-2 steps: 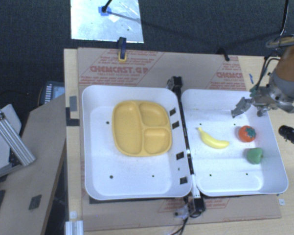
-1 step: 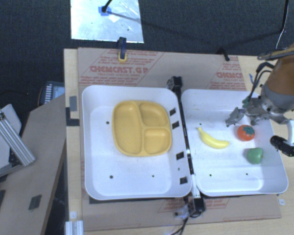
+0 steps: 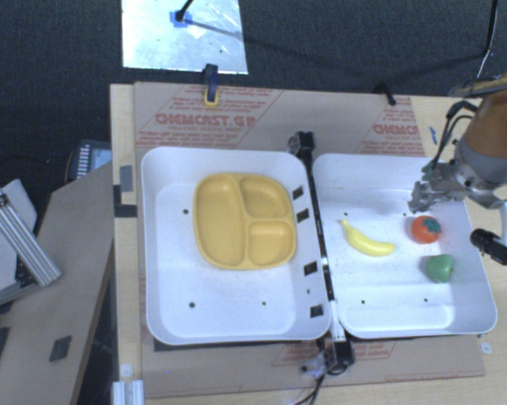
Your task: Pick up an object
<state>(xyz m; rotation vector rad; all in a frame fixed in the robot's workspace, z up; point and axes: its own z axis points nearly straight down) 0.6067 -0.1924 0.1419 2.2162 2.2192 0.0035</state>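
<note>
In the right bin (image 3: pixel 380 323) lie a yellow banana (image 3: pixel 368 241), an orange-red tomato-like fruit (image 3: pixel 426 229) with a green top, and a green fruit (image 3: pixel 439 267). My gripper (image 3: pixel 423 194) hangs over the bin's upper right part, just above and slightly left of the orange-red fruit. Nothing shows between its fingertips, and the arm's grey and orange wrist comes in from the right edge.
The left bin (image 3: pixel 173 310) holds a yellow divided plate (image 3: pixel 243 220). A black clamp strip (image 3: pixel 314 234) runs between the two bins. Brown cardboard lies under both bins, and a shiny metal sheet (image 3: pixel 184 24) sits on the dark floor behind.
</note>
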